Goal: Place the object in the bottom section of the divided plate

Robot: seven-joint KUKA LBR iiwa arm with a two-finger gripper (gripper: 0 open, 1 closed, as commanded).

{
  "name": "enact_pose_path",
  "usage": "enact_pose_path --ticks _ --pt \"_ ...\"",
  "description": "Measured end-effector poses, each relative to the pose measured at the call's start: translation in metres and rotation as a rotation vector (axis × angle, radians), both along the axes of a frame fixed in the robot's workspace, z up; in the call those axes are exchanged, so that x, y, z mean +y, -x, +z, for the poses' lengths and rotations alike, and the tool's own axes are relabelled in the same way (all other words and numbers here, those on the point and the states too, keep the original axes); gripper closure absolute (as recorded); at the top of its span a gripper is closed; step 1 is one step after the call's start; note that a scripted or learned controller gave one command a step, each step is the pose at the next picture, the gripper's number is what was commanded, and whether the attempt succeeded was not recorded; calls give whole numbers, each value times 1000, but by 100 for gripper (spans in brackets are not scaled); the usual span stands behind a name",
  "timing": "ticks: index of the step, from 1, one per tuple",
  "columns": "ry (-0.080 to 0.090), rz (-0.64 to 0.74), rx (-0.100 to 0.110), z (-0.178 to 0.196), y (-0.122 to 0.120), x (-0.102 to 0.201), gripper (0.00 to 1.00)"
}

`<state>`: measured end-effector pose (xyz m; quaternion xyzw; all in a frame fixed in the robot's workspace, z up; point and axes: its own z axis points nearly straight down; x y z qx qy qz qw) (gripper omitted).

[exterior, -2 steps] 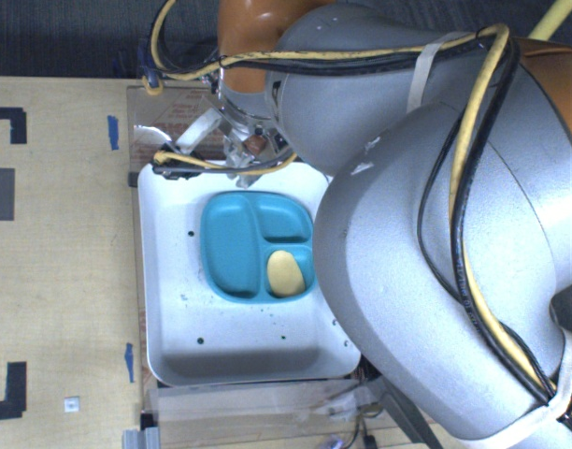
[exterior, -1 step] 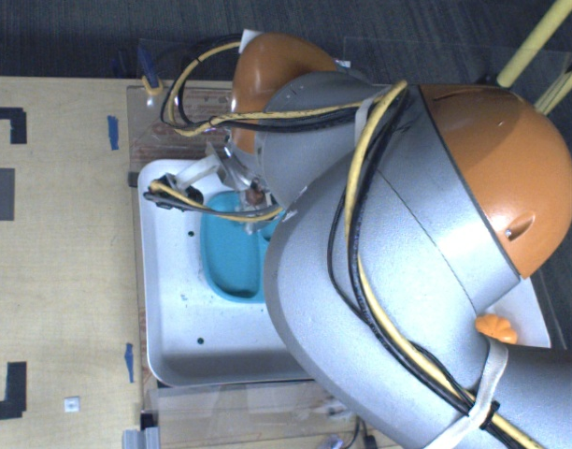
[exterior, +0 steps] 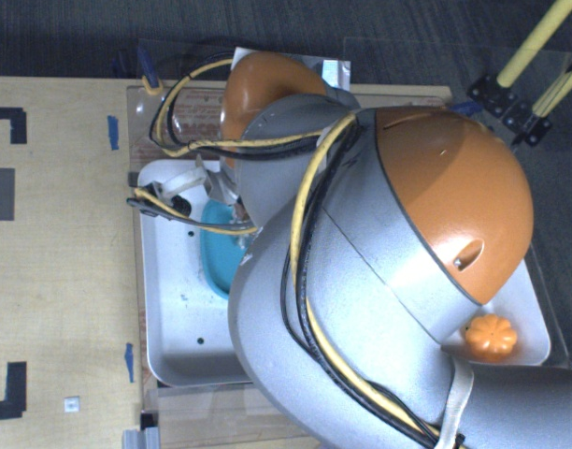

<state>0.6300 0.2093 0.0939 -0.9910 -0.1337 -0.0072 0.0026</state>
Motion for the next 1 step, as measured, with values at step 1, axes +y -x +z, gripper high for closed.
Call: enact_pose_path --ticks 1 --pt "-4 3 -3 1 0 3 0"
